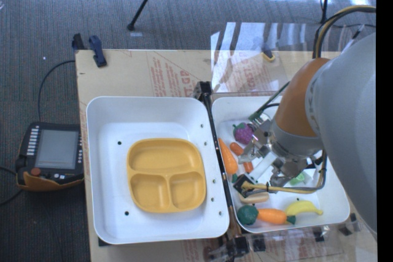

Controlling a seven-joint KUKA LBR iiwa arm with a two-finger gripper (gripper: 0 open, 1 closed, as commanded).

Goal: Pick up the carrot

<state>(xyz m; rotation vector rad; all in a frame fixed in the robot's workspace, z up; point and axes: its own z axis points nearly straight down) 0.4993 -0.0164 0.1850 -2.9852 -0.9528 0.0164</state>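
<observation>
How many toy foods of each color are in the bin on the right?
Orange: 3, the long carrot by the left wall, a small piece, and the carrot at the front.
Purple: 1, grapes.
Yellow: 1, banana.
Dark green: 1, round piece.
Total: 6 that show clearly; the arm covers part of the bin.

Red printing runs across the wooden bench top (166, 73) beyond the bins, mirrored and too faint to read; the handheld control pad (52, 153) at far left shows a blank screen; nothing legible anywhere.
</observation>
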